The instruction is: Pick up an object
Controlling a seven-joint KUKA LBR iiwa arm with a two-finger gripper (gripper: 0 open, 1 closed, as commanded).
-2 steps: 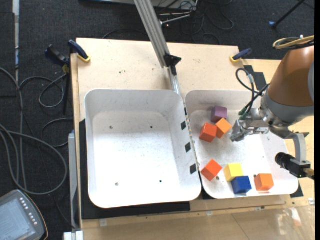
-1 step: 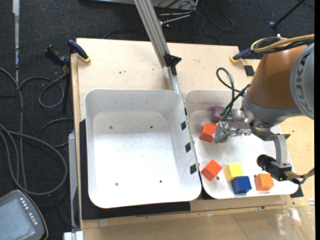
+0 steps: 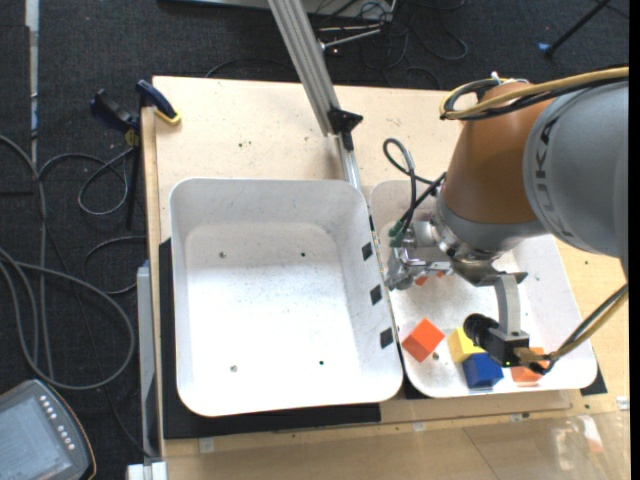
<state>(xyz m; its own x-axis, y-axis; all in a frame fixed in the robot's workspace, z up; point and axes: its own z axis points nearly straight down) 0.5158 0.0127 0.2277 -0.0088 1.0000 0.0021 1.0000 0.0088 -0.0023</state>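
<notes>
**Four small things in the right bin, gripper over its upper left part**

Camera view: the right bin [image 3: 556, 288] serves as the landmark here. Four small things lie in it, all near the wall that sits lowest in the view. The orange cube [image 3: 423, 339] is the one closest to this bin's left wall. Just to the right of it is the yellow block [image 3: 458, 345]. The blue block [image 3: 482, 370] touches or nearly touches the yellow one and lies closest to the bin's lower rim. Further toward the bin's right corner is a small orange piece [image 3: 528, 374], partly hidden and too small to name more closely.

The gripper [image 3: 405, 266] hangs over the upper left part of the right bin, close to its left wall and well apart from the blue block. The orange cube is the nearest thing below it in the view, with bare white floor between them. I cannot tell whether the tool is clenched or released, and nothing can be seen in its grasp. The arm [image 3: 520, 168], grey with its orange band, covers much of the bin's upper half.

The left bin [image 3: 260, 298] presses against the right bin's left wall. Both bins rest on the plywood bench [image 3: 250, 118]. A slanted metal pole [image 3: 305, 53] comes down to the right bin's upper left corner. A blue and yellow clamp [image 3: 150, 103] sits far from the right bin, at the bench's corner.
</notes>
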